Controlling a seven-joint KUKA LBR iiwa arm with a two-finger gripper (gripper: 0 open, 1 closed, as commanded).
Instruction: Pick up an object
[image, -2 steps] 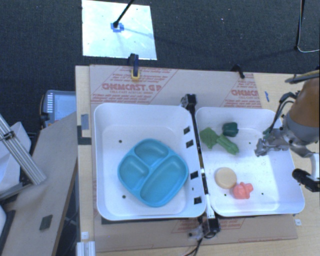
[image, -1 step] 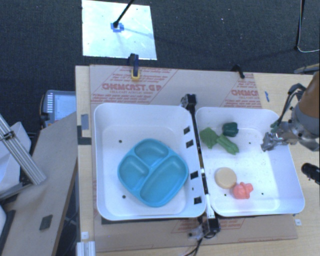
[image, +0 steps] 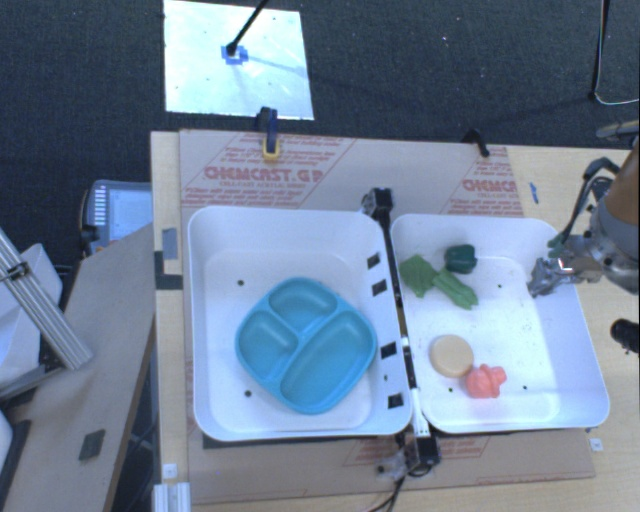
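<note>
Objects in right bin (image: 560, 400): dark green pepper-like toy (image: 460, 258) at back, light green piece (image: 437, 281) just in front, touching it; tan round disc (image: 451, 354) and pink toy (image: 485, 381) side by side near front. Gripper (image: 546, 274) over right rim of bin, holding nothing visible; finger state: cannot tell. Left bin (image: 215, 300) holds blue divided plate (image: 305, 343).

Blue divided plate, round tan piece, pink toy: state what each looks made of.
Blue divided plate: likely moulded plastic, smooth with a soft sheen on its compartments. Round tan piece: matte, maybe wood or plastic; the view leaves it open. Pink toy: lumpy, dull surface, possibly rubber or soft plastic.
</note>
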